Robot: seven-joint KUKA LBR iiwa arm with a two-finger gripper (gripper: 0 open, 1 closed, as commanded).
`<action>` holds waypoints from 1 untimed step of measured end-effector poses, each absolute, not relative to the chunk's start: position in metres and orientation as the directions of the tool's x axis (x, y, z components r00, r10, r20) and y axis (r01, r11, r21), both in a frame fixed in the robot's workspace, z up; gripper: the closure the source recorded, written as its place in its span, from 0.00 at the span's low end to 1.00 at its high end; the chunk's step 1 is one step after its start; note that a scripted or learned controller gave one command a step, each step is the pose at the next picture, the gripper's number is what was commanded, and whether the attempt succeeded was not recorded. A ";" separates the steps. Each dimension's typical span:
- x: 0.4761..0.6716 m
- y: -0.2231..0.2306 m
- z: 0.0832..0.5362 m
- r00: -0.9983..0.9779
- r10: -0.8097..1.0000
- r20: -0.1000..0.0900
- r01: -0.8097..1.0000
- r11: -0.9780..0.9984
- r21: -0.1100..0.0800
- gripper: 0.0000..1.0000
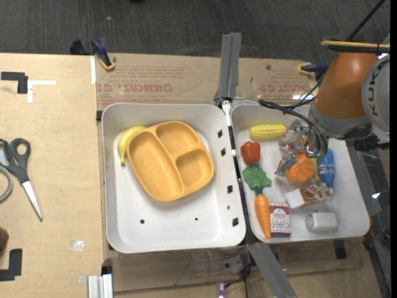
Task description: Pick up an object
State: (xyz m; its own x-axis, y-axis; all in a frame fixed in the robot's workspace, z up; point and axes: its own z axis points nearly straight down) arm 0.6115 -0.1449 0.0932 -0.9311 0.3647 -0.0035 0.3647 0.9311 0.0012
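The gripper point(298, 156) sits low in the right bin point(356, 185), at the frame's right, its fingers closed around an orange fruit point(302, 170) (blue bottle point(326, 169) just beside).

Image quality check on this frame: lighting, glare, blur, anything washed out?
Camera view: even overhead light, soft shadows only; the left bin floor runs near-white but its holes still read; the divided yellow plate and scissors are sharp; the gripper sits in a cluttered patch over an orange toy, where edges are hard to separate; no obvious motion blur.
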 end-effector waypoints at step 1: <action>0.563 -0.174 0.092 -0.941 0.339 -0.002 0.339 0.941 0.000 0.00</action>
State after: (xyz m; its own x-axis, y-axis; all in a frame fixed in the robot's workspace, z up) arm 0.5630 -0.1740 0.0924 -0.9407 0.3392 -0.0025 0.3392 0.9407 0.0004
